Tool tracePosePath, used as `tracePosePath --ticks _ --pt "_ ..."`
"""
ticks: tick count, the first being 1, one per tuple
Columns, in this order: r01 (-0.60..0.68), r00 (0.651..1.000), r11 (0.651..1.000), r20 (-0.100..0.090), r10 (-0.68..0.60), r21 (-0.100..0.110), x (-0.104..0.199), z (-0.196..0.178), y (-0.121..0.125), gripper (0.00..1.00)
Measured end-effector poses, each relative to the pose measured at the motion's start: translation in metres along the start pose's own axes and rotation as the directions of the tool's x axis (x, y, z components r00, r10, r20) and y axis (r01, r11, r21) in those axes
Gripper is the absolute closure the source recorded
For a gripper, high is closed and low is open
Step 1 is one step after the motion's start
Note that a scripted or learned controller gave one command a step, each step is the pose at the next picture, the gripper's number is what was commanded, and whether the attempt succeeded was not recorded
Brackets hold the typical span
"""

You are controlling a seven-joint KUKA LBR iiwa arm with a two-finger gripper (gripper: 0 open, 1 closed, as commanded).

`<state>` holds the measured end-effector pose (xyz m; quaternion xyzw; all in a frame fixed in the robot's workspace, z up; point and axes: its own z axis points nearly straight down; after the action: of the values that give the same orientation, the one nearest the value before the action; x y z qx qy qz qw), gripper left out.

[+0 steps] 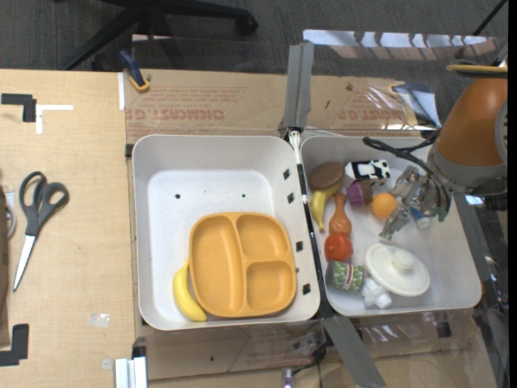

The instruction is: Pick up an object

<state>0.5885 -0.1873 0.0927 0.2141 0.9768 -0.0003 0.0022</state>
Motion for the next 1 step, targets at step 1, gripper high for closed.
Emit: tracePosePath --ticks 1 --pt "-0.183 0.982 0.983 -0.032 0.184 0.027 -0.0306 0.0034 0.0463 0.0"
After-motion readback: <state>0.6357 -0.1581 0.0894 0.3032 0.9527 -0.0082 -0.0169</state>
